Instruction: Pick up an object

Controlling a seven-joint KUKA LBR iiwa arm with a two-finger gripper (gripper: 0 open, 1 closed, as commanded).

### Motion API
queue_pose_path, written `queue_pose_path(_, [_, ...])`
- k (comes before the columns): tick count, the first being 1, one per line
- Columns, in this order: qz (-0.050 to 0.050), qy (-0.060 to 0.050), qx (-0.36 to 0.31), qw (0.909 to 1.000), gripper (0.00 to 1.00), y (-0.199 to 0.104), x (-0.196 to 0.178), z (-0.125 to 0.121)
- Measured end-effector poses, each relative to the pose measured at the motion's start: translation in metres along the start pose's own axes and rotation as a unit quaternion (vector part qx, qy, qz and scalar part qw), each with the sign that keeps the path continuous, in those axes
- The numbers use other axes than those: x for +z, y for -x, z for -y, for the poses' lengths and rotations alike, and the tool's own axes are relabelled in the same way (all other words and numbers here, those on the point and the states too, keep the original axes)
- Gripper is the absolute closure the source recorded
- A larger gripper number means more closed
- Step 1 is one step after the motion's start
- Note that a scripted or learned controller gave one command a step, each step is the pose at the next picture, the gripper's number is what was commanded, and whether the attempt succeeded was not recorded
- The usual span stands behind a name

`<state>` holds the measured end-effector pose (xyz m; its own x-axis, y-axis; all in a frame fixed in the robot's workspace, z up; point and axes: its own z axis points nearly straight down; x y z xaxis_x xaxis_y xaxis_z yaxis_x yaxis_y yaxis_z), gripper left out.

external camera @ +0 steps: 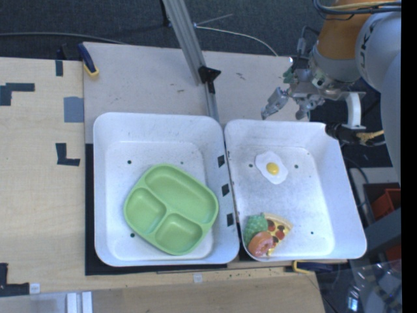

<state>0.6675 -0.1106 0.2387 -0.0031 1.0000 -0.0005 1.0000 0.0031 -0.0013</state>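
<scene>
A toy fried egg (272, 168) lies in the upper middle of the right bin (332, 194). A pizza slice (276, 231), a green leafy piece (255, 225) and a red-orange piece (262, 244) cluster at that bin's front left corner. My gripper (287, 107) hovers above the right bin's far rim, up and to the right of the egg. Its two fingers are spread apart with nothing between them.
The left bin (111, 175) holds a green three-compartment plate (171, 208). A slanted metal pole (186, 31) runs down to the gap between the bins. The grey arm with its orange band (355, 12) comes in from the upper right.
</scene>
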Motion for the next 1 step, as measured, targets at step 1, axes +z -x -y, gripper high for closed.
queue_pose_path(1, [0.0, 0.0, 0.0, 1.0, 0.0, 0.0001, 0.0, 0.0])
